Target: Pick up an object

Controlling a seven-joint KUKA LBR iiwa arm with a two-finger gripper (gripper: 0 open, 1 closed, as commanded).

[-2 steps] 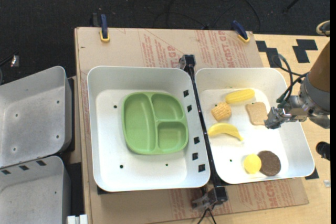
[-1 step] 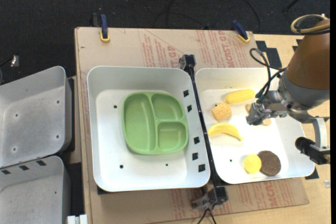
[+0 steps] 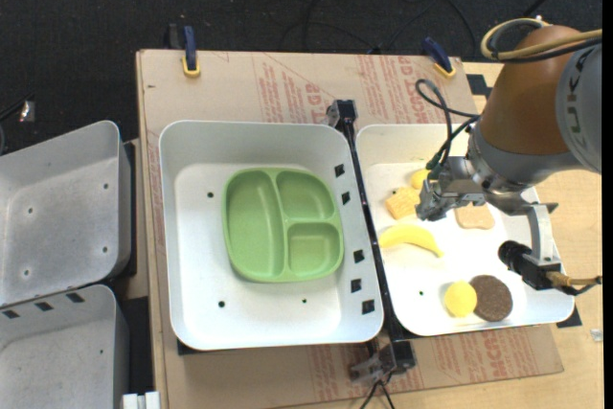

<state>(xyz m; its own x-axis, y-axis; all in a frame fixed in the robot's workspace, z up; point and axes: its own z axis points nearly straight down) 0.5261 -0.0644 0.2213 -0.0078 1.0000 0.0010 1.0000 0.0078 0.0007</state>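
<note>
My gripper (image 3: 430, 203) hangs low in the right bin (image 3: 551, 309), close to its middle. A yellow-orange wedge (image 3: 402, 203) lies just left of it, and a yellow banana (image 3: 411, 238) lies below it. A tan bread-like piece (image 3: 474, 218) sits just right of the gripper. Near the bin's front are a yellow round piece (image 3: 460, 299) and a brown round cookie (image 3: 492, 298), side by side. A small yellow bit (image 3: 419, 177) peeks out above the gripper. The wrist hides the fingertips.
The left bin (image 3: 182, 235) holds a green divided plate (image 3: 284, 224). Black clips run along the divider (image 3: 359, 215) between the two bins. Grey trays (image 3: 57, 206) lie off the bench to the left.
</note>
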